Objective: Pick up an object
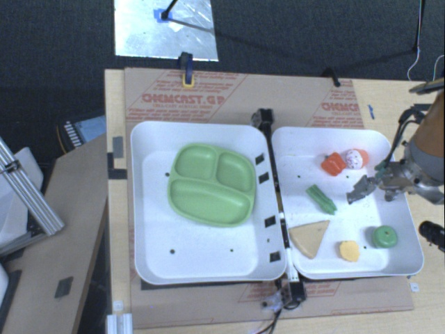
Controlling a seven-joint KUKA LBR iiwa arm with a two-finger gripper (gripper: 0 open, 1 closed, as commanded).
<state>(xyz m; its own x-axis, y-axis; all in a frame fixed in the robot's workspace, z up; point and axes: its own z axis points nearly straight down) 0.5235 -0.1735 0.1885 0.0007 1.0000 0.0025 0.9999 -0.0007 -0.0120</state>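
My gripper (374,190) hangs over the right part of the right bin (403,259), its two dark fingers spread open with nothing between them. Left of it lies a long green piece (321,197). Up and to the left sit an orange toy (334,163) and a white-pink ball (355,158), touching each other. A round green piece (384,237) lies just below the gripper, with a yellow lump (350,250) and a tan wedge (309,236) along the bin's front.
The left bin (149,256) holds a light green divided plate (212,184). A black divider with clips (272,186) runs between the two bins. The arm's wrist (425,160) comes in from the right edge.
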